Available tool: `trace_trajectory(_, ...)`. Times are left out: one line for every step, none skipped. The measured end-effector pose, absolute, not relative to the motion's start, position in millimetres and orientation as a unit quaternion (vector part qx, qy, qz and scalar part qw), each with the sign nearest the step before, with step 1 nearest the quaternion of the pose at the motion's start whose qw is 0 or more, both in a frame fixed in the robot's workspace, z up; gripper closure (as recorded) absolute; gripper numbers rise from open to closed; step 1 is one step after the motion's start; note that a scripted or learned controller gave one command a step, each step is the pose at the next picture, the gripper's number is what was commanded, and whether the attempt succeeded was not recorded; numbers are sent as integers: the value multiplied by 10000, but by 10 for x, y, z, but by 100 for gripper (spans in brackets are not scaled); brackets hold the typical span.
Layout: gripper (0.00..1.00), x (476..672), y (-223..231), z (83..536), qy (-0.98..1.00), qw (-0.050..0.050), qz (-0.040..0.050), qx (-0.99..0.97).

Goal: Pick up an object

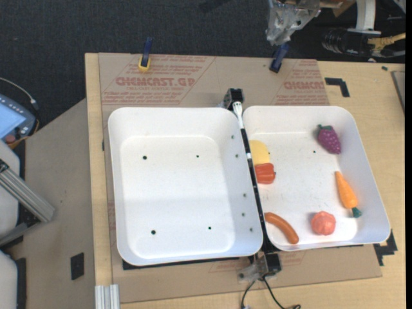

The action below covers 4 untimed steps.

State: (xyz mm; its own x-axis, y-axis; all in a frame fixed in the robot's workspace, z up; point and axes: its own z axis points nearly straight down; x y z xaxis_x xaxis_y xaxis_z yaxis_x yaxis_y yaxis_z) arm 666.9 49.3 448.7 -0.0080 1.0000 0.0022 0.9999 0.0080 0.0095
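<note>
The right bin (pixel 302 118) holds several toy foods. A purple grape bunch (pixel 329 139) lies near its back right corner. An orange carrot (pixel 346 193) rests along its right wall. A red tomato (pixel 323 223) and an orange-red sausage (pixel 282 228) sit near the front edge. A yellow piece (pixel 259 151) and a red-orange piece (pixel 264 173) lean against the bin's left wall. My gripper (pixel 281 32) hangs high above the bench's back edge, far from the bins, with nothing visible between its fingers.
The left bin (pixel 174 179) sits beside the right one, joined by a black divider strip (pixel 244 153). Blue clamps (pixel 145 55) (pixel 278 59) grip the cardboard base at the back. Grey equipment (pixel 19 192) stands at the left edge.
</note>
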Motion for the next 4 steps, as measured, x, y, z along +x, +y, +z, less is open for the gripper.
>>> trace_trajectory(100,6661,907,5414,7091,39,59,7051)
trace_trajectory(100,6129,1221,5362,7088,-12,-2,7054)
trace_trajectory(100,5574,1236,4934,7076,-20,-24,7066)
trace_trajectory(100,5173,1379,4739,7081,-18,-19,7061)
